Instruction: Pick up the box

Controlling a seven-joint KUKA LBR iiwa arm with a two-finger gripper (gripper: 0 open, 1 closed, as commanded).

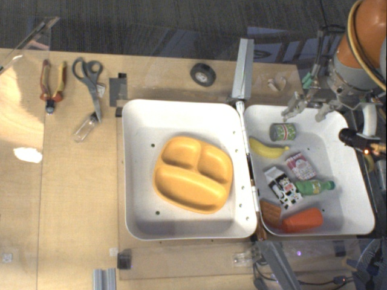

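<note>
Right now the gripper (308,104) hangs over the far edge of the right bin (357,222), its 2 fingers splayed apart with nothing between them. The box (283,186), a small black-and-white carton, lies in the same bin toward its near-left part, so it sits down and to the left of the gripper in the camera view, well apart from it. Its long axis runs on a slant, from upper left to lower right. Between gripper and box stand a small green can (282,132) and a banana (268,148), which the arm would likely have to pass over. Room around the box looks tight: a green bottle (314,187) touches or nearly touches its right side, a pink packet (300,165) lies just beside its far end, and an orange-red piece (303,220) lies just beside its near end. The left side, toward the bin wall, seems the freest, so closing across the short width looks the better bet.
</note>
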